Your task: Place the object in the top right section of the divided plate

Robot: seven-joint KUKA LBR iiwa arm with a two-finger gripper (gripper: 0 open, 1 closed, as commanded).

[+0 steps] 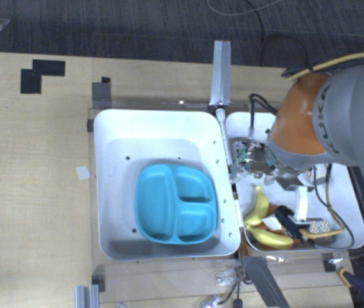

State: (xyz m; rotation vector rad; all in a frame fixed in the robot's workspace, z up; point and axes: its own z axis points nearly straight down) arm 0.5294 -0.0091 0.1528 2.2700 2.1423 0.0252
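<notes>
A light blue divided plate point(144, 205) lies in the left white bin point(114, 140), with one long section on its left and two smaller ones on its right. All three sections hold nothing. My gripper point(277, 176) hangs over the right bin point(356, 226), mostly hidden under the orange and grey wrist. Just below it lie two yellow bananas, one point(259, 205) curved upright and one point(271, 238) along the bin's front wall. Nothing shows between gripper and plate.
A small white and red item point(272, 223) sits between the bananas. A brown-handled thing with a checkered end point(320, 228) lies at the right bin's front. A metal post point(220, 76) rises behind the wall that divides the bins.
</notes>
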